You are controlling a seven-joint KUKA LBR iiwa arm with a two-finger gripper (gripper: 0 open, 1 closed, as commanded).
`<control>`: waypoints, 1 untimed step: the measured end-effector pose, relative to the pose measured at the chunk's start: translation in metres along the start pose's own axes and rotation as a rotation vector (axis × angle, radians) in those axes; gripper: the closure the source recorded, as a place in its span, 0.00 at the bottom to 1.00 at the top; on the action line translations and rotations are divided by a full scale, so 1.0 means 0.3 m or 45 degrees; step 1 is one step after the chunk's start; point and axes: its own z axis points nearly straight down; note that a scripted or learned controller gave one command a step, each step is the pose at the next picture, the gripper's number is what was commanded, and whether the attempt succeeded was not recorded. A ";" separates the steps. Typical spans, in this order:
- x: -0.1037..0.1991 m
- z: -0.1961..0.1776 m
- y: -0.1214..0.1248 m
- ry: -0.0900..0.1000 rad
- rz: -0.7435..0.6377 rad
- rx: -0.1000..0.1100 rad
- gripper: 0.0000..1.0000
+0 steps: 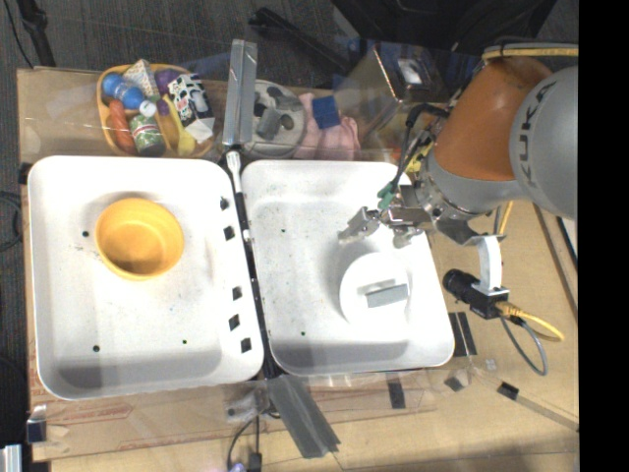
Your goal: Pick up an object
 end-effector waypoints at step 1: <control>-0.095 0.246 0.062 -0.001 -0.084 -0.001 0.00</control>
